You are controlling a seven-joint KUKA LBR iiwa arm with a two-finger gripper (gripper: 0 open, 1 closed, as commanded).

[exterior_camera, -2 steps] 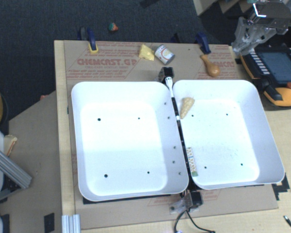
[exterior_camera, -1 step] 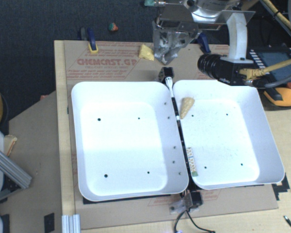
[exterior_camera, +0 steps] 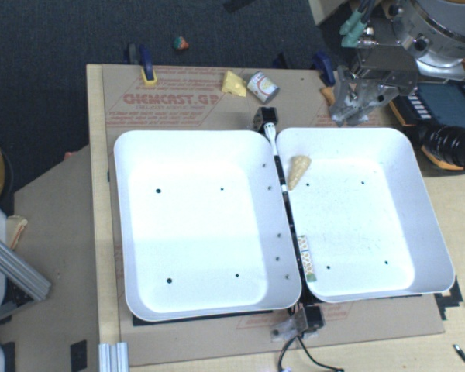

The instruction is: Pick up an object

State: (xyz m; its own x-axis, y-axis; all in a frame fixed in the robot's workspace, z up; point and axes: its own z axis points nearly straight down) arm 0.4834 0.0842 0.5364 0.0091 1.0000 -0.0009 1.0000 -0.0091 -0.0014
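White bins lie below as the gripper (exterior_camera: 355, 108), finger state unclear, hovers past the right bin's (exterior_camera: 418, 208) far edge; next, descent toward the tan wedge (exterior_camera: 297, 170) near its left wall.

Floor (exterior_camera: 54, 22): dark blue-grey carpet, covering top and left of view
Table (exterior_camera: 54, 316): pale wood surface, lower left and right edge
Board (exterior_camera: 178, 95): brown cardboard sheet on table, printed red lettering near far edge
Clamps (exterior_camera: 146, 64): blue-handled, at far edge of board, one left, one right
Aluminium profile (exterior_camera: 19, 266): grey slotted bar, slanting at lower left
Cable (exterior_camera: 310, 359): black, trailing off near edge
Light: even, bright, no strong shadows
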